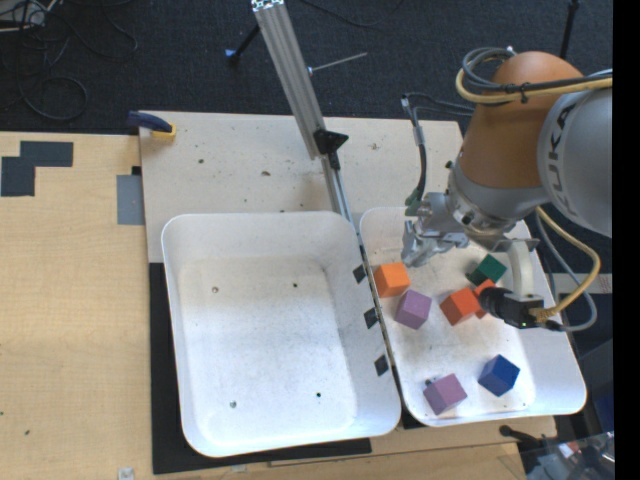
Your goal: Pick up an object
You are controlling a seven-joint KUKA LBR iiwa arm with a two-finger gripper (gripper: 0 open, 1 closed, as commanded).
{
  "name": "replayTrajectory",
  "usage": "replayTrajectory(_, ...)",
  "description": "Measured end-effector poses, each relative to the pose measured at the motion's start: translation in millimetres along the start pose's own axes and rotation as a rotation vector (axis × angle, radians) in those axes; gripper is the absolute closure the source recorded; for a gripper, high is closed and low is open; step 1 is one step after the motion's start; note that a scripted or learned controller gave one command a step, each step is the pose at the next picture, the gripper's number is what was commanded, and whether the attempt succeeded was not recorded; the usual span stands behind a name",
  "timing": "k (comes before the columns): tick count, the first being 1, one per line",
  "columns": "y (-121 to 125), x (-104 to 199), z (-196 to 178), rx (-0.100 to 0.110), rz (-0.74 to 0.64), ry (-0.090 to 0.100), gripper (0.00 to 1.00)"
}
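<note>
Several small blocks lie in the right bin [560,393]: an orange cube [392,279] near the left wall, a purple cube [413,309] just below it, a red-orange cube [461,305], a green block [490,268], a blue cube [499,375] and a second purple cube [444,393] at the front. My gripper [418,251] hangs over the bin's back left part, just above and right of the orange cube. Its fingers point down and nothing shows between them.
The left bin [200,238] sits beside the right one, with black clips along the shared wall. A slanted aluminium bar [296,78] rises behind the bins. A small blue and yellow item [152,124] lies at the bench's back left.
</note>
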State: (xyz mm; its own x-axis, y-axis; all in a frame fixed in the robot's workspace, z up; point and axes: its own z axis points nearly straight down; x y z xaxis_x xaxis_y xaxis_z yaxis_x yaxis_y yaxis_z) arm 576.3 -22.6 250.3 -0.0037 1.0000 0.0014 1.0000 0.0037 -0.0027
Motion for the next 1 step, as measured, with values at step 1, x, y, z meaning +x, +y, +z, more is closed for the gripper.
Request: replayTrajectory(1,19.1,47.2,16.2,0.000,0.000,0.000,1.00)
